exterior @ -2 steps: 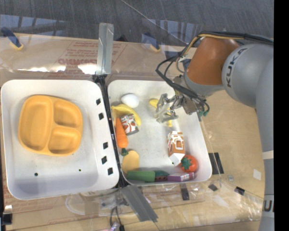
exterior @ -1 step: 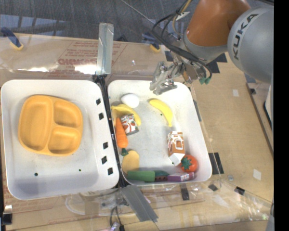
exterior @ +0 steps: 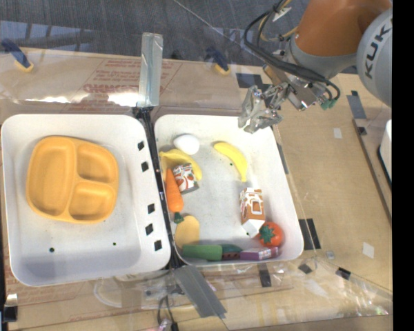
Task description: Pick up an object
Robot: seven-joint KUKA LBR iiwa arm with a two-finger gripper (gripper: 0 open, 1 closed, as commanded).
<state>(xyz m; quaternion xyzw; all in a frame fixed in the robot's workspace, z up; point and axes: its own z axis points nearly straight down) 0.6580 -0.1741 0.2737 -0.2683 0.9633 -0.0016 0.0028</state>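
Left bin point(exterior: 14, 185) held a yellow tray point(exterior: 71, 178). Right bin point(exterior: 290, 205), toward the worktop's right edge, held the candidates, banana point(exterior: 232, 158) nearest. Pincer point(exterior: 257, 119) hovered at that bin's far rim, grasping nothing, spread unclear. Approach step; next: descend onto banana.

1. The two bins point(exterior: 214, 126) look like smooth white plastic, slightly glossy.
2. The yellow tray point(exterior: 70, 178) is matt plastic.
3. The desk point(exterior: 331, 178) looks like brown cardboard under shiny clear film.
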